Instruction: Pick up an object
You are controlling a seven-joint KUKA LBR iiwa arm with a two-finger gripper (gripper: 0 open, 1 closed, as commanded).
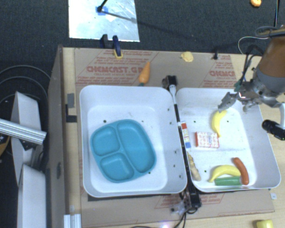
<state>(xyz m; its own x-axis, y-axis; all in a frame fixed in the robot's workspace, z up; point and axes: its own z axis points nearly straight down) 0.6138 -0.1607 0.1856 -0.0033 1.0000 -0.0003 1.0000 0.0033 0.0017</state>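
So the closest candidate is the small yellow plastic banana (218, 122) lying in the upper middle of the right white bin (270, 167), and the gripper (226, 102) sits just above its top end. One finger pokes down toward it, but I honestly can't tell if the jaws are open or closed from this angle.

My guess is it's a light, hard, hollow toy, kinda slick and curved, so pinching across the fat middle beats grabbing a tapered tip, which would probably squirt out.

Just below it lies a small red-and-white printed box (206, 139). Further down, a second yellow banana (223, 171), a green pepper-like stick (226, 180) and a red sausage (241, 170) are bunched together. The left white bin (85, 103) holds a blue divided tray (122, 149).
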